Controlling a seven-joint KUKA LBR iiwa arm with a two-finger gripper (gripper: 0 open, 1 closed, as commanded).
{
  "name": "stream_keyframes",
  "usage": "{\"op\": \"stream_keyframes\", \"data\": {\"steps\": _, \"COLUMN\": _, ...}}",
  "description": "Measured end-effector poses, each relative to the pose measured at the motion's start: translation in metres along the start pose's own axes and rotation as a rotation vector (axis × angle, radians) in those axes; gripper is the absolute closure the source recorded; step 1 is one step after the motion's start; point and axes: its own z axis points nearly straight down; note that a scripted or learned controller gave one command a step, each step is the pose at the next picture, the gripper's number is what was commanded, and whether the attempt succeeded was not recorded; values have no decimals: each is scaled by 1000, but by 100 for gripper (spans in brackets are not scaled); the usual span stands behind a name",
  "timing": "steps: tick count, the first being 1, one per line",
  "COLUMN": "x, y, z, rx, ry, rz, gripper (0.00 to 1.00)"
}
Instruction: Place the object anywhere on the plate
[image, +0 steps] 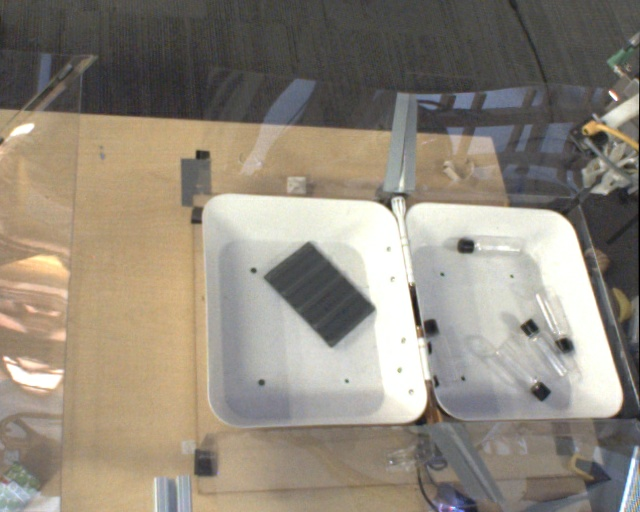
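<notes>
A dark grey ribbed rectangular plate (319, 293) lies flat and turned at an angle in the middle of the left bin (225, 330). The right bin (590, 300) holds several clear vials with black caps. One vial (490, 244) lies alone near the back wall, its cap pointing left. The others lie in a loose cluster (540, 345) at the lower right of that bin, some touching or crossing each other. A small black piece (430, 327) sits by the right bin's left wall.
A grey metal bar (402, 145) runs back from the seam between the bins. A black and grey bracket (196, 180) stands at the left bin's back left corner. Cables and hardware (610, 150) crowd the far right. Wooden bench (120, 300) surrounds the bins.
</notes>
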Motion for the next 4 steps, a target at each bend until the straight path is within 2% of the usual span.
{"op": "stream_keyframes", "data": {"steps": 2, "x": -1, "y": -3, "z": -8, "rx": 1, "ry": 0, "rz": -32, "gripper": 100}}
{"op": "stream_keyframes", "data": {"steps": 4, "x": 1, "y": 1, "z": 13, "rx": 1, "ry": 0, "rz": -106, "gripper": 100}}
